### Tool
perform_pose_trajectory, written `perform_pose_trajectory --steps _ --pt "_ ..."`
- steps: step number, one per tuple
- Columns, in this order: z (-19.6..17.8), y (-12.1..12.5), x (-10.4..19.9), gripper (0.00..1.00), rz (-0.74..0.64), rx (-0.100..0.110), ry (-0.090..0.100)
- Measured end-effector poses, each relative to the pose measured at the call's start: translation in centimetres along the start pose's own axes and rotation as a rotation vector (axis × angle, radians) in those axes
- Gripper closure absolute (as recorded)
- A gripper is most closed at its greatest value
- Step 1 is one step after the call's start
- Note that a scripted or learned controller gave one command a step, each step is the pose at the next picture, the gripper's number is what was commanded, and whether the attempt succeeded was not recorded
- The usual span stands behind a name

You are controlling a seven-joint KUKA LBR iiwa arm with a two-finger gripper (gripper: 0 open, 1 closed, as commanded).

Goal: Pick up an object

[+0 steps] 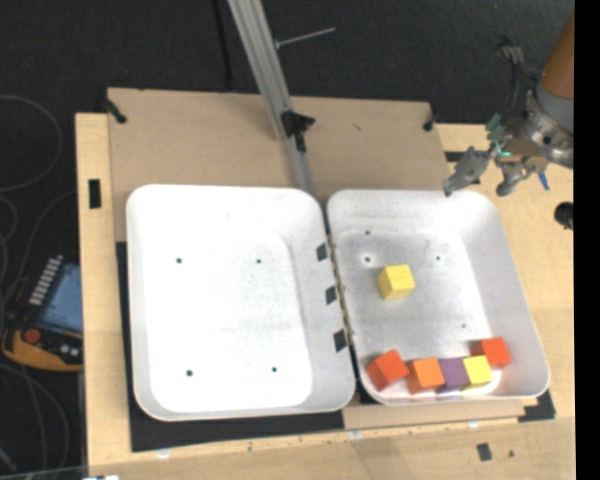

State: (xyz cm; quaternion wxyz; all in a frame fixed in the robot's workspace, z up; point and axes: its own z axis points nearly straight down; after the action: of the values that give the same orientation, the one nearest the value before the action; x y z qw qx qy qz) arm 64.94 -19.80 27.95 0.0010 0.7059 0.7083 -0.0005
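Two bins set side by side; one block [396, 281] sits mid right bin [510, 258], five blocks [440, 370] crowded along its near wall.

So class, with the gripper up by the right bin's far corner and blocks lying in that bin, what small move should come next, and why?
Probably swing the gripper inward until it is above the yellow block. That block sits alone mid-bin in the right bin, while the other blocks crowd against the near wall, leaving little finger room. The gripper is at the bin's far right corner, holding nothing.
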Motion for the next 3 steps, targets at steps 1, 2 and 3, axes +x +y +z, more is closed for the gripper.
perform_pose_trajectory --steps 1,2,3 --pt "0.8 -4.0 -0.5 0.0 0.005 0.002 0.0" --pt "16.7 0.5 1.1 0.0 0.0 0.006 0.002" --pt "18.4 -1.2 6.1 0.0 -0.002 0.003 0.003"
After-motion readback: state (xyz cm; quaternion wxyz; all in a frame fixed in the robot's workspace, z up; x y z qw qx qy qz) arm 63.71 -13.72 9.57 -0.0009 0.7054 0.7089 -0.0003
